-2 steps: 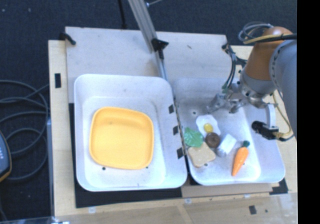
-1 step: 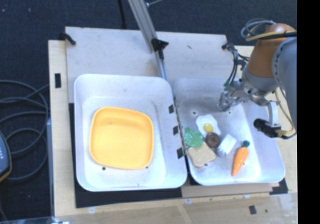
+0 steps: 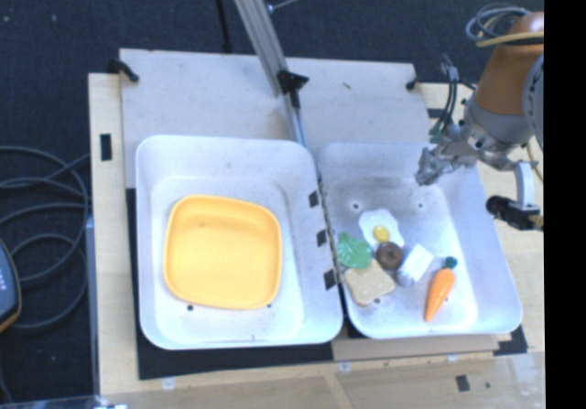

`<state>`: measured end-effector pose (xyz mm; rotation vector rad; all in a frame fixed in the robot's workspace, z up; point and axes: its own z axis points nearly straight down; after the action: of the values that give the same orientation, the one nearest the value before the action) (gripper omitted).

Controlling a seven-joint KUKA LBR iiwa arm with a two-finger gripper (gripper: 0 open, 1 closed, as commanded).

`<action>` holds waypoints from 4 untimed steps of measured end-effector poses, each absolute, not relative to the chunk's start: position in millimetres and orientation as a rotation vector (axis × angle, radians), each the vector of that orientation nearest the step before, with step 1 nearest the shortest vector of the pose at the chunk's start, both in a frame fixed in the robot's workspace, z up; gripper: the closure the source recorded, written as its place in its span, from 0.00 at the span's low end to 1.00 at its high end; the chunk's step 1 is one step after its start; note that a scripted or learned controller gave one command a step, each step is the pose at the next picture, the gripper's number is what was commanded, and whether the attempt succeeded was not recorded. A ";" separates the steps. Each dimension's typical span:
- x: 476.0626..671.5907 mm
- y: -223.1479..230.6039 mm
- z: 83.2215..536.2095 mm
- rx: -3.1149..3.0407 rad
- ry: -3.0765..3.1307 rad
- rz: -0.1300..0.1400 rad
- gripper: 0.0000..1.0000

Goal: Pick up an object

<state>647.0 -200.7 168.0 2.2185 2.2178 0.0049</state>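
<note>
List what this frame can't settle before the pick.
- Gripper, camera view: too small and blurred to tell its finger state.
- Slice of toast: its upper edge is covered by the green leafy piece and the brown round piece.
- Brown round piece: too small to identify.
- White block beside the carrot: too small to identify.

Matt white plastic bins (image 3: 229,156), smooth yellow plastic plate (image 3: 222,252), glossy plastic carrot (image 3: 439,293), bare wooden bench (image 3: 108,215)
</note>
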 end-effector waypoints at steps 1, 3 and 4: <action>657.3 -198.6 218.2 2.218 2.219 0.005 1.00; 655.8 -153.8 258.5 2.219 2.224 0.000 1.00; 648.5 -99.3 264.9 2.218 2.224 0.002 1.00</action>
<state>648.5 -99.3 264.9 2.2178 2.2245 0.0022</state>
